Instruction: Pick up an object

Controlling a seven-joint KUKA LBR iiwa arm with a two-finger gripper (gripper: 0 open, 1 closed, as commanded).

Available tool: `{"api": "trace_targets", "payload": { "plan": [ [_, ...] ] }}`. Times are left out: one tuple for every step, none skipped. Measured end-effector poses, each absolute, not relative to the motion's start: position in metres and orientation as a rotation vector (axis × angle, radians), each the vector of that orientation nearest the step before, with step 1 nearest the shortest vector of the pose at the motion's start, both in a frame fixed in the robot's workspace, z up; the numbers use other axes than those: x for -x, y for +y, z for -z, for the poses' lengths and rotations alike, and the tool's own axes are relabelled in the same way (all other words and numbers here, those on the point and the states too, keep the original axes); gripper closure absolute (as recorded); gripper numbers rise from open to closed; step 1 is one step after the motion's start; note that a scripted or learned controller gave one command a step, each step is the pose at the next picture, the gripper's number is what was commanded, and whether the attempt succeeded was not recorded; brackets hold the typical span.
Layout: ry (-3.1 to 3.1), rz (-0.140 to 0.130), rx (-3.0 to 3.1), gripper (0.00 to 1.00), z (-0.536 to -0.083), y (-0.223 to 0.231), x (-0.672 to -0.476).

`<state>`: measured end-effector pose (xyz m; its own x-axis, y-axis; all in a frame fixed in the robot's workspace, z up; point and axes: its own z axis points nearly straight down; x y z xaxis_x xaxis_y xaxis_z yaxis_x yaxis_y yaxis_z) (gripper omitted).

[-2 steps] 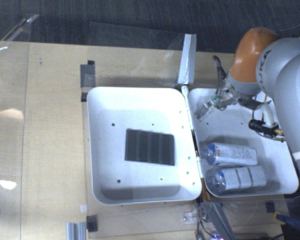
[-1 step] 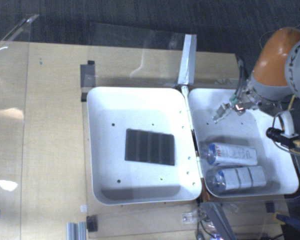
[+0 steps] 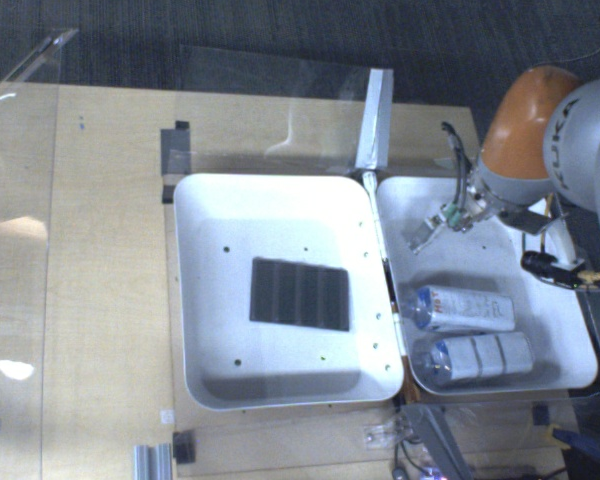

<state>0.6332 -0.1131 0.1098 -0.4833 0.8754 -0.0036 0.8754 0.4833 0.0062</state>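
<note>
A slanted overhead view shows a pale wooden tabletop carrying two shallow white bins side by side. The left bin, the larger in view, holds a dark ribbed rectangular pad lying flat near its middle. The right bin holds two plastic bottles lying on their sides toward its 6 o'clock edge, one just beside the other. The upper bottle has a white label and a blue cap pointing to 9 o'clock; the lower bottle is greyish and ridged, its blue cap also toward 9 o'clock.

The grey arm with its orange band enters from 3 o'clock and hangs over the right bin's 12 o'clock half. Its pincer points toward 8 o'clock, well apart from both bottles. Whether the pincer is wide or narrow cannot be told at this size. Nothing is seen between its tips.
</note>
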Motion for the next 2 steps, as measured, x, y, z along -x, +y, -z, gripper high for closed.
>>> {"api": "trace_targets", "payload": {
  "plan": [
    [2.699,-0.009,-1.586,0.00,-0.0894,-0.1005,-0.5753],
    [2.699,-0.009,-1.586,0.00,-0.0894,-0.1004,-0.5753]
  ]
}}
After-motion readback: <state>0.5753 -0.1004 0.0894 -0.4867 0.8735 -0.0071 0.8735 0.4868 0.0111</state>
